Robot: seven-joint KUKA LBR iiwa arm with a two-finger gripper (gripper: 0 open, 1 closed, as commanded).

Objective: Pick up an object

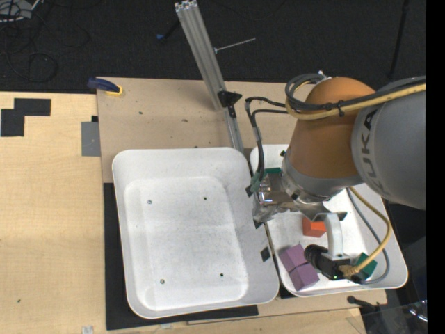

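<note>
So we're looking at the arm point(327, 138) reaching in with its pincer point(265, 207) hanging right over the seam where the two bins meet, on the inner edge of the right bin point(365, 236). Honestly we can't tell if the pincer is spread or pressed together, because the wrist hides too much of it, and we see nothing pinched in it. The orange block point(314, 226) sits just to the pincer's right, tucked partly under the wrist. The purple block point(299, 266) lies nearer the camera than the pincer and a bit to its right, flat on the bin floor. The left bin point(181, 235) is off to the pincer's left.
</note>
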